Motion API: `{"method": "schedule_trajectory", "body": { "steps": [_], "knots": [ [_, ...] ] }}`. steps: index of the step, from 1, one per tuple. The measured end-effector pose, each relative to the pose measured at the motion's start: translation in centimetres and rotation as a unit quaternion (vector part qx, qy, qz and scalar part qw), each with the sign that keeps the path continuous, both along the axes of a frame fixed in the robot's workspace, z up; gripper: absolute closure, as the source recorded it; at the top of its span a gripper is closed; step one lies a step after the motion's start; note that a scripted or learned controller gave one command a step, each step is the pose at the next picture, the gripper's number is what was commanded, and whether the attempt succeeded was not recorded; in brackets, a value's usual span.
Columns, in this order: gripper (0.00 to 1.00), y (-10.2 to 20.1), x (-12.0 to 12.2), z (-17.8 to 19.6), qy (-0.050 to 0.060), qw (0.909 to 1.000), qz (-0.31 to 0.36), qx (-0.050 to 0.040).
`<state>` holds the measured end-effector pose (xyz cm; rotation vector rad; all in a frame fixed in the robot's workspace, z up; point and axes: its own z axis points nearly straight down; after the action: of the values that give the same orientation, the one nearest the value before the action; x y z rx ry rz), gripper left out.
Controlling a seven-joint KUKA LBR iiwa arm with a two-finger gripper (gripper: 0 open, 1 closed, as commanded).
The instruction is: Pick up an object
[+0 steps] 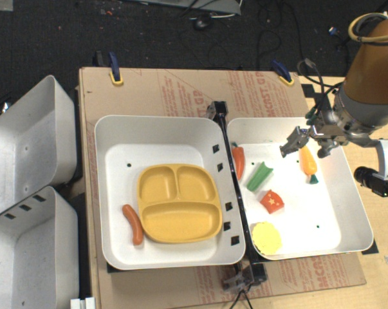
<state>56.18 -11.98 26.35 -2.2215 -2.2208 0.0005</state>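
My gripper (307, 148) hovers over the back of the right bin (348, 237) with its two dark fingers spread wide, open. An orange carrot (307, 162) with a green tip lies just below, in the gap between the fingers and touching neither. To its left are a green block (259, 176), a red chili (238, 161) against the bin's left wall, and a red chunk (272, 201). Near the front left corner sits a yellow round piece (266, 237).
The left bin (110, 172) holds a yellow divided plate (179, 203) and a brown sausage (133, 224) beside it. A black divider (231, 172) runs between the bins. White bin shapes (26, 140) stand off the bench at left.
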Motion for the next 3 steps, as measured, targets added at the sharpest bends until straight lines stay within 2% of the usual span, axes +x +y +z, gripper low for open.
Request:
{"method": "schedule_trajectory", "body": {
  "steps": [1, 3],
  "knots": [
    [0.00, 0.0, 0.0, 0.0, 0.000, 1.0000, 0.000, 0.0000],
    [0.00, -1.3, -1.4, -9.8, 0.003, 1.0000, -0.001, 0.0005]
  ]
}}
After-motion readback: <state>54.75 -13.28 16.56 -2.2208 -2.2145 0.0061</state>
